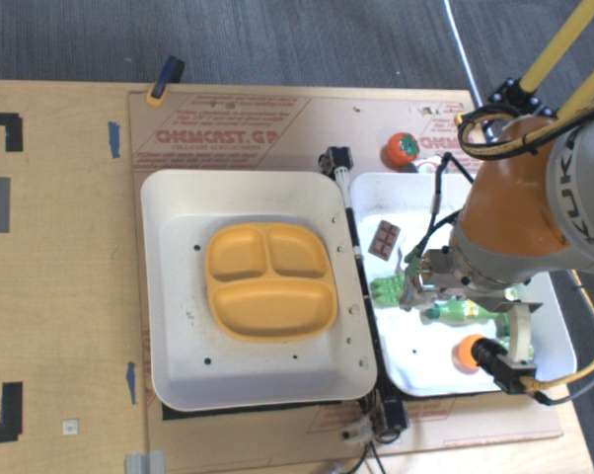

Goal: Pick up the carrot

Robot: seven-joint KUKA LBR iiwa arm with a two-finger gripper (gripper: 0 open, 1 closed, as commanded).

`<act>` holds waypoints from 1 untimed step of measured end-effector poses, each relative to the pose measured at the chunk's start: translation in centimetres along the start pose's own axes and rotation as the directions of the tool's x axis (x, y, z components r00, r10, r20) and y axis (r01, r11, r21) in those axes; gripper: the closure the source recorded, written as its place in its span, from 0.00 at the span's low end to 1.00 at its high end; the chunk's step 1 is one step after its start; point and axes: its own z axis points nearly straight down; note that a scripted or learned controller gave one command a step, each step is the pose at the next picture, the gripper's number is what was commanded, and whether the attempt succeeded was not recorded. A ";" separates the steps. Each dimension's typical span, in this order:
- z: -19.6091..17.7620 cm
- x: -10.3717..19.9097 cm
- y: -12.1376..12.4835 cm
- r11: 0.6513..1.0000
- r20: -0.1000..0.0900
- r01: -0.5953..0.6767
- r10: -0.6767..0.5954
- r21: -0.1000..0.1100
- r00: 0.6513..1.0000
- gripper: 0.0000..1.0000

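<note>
The carrot [464, 354] shows as a small orange shape near the front of the right bin [415, 191]. A black part of the arm's wrist lies right against it on its right side. My gripper [473, 296] hangs low over the middle of that bin, under the orange wrist band, just behind the carrot. Directly beneath it lies a green bottle [459, 312]. The arm's bulk hides how the gripper stands and whether anything is in it.
A green leafy toy [387, 289] and a brown chocolate piece [384, 237] lie in the right bin's left part. The left bin [169, 265] holds a yellow divided plate [270, 279]. A red tomato [401, 149] sits on the board behind the bins.
</note>
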 end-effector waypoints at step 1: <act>-3.9 -1.2 0.1 0.985 0.001 -0.172 0.172 -0.003 0.985 1.00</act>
